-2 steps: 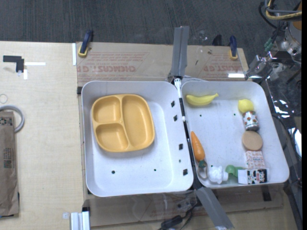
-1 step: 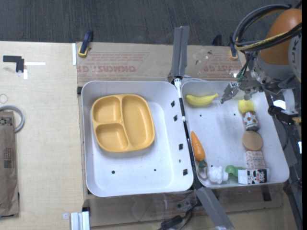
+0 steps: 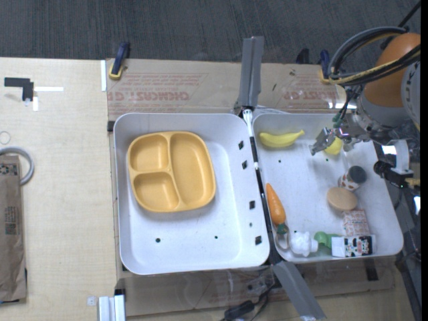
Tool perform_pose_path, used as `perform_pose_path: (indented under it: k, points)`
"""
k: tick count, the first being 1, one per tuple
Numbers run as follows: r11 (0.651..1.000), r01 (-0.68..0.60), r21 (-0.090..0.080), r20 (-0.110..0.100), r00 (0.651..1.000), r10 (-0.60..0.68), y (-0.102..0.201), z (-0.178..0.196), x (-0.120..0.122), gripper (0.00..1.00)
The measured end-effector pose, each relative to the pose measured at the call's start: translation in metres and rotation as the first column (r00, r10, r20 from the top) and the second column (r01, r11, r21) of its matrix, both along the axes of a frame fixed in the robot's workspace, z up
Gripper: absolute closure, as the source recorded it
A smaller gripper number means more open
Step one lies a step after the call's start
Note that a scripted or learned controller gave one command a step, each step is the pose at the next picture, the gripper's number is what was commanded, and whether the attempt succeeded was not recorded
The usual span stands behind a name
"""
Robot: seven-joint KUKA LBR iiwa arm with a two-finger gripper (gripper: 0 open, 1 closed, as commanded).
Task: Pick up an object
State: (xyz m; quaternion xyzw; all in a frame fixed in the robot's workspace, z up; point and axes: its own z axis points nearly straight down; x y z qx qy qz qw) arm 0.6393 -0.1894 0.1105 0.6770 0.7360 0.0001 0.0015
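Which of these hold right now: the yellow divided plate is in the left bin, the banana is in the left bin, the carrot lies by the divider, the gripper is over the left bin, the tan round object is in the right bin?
1. The yellow three-compartment plastic plate lies in the left white bin. True.
2. The yellow banana is in the left bin. False: it lies in the right white bin, near its far edge.
3. The orange carrot lies along the right bin's left wall, by the divider. True.
4. The gripper is over the left bin. False: it is over the right bin, just right of the banana.
5. The tan round object is in the right bin. True.
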Motion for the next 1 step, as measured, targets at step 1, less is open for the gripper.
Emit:
perform_pose_path:
  k: [1]
  points:
    - [1.000,0.000,-0.001,-0.004,1.000,0.000,-0.0008,0.0078,-0.0010,1.00]
